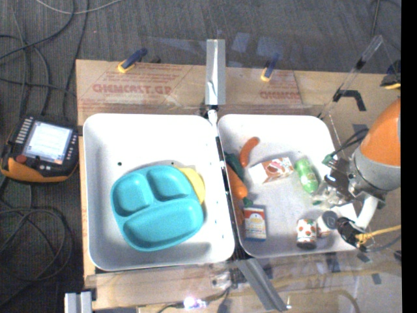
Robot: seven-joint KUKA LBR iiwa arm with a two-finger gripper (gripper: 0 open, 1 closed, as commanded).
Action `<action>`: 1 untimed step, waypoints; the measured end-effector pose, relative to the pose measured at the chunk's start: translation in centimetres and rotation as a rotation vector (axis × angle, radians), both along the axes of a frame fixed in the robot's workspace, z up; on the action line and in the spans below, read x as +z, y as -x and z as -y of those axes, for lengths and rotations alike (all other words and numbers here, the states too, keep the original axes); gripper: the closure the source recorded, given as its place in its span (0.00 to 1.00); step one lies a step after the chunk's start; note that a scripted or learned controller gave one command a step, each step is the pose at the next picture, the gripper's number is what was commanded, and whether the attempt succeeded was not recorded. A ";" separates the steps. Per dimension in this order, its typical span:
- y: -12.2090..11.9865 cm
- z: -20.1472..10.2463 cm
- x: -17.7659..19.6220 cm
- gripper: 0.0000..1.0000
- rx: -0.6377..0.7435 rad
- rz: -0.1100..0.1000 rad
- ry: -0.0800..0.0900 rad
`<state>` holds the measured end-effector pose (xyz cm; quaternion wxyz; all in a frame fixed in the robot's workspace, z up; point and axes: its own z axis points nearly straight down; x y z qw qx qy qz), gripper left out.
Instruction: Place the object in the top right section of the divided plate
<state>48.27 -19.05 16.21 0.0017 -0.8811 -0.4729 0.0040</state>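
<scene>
Bench w/ white bins (104, 240): blue divided plate (159, 204) lower left; green object (306, 175) mid-right, just beside gripper (331, 186). Claw open/closed: can't tell. Risk: crowded neighbours, so grab slips or takes wrong item.

Dark grey carpet (130, 25) strewn with cables (85, 10) surrounds the brown bench (150, 87); a teach pendant (42, 149) lies left.
</scene>
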 end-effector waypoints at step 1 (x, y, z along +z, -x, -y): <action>-0.9 -7.0 3.1 1.00 0.081 0.002 -0.002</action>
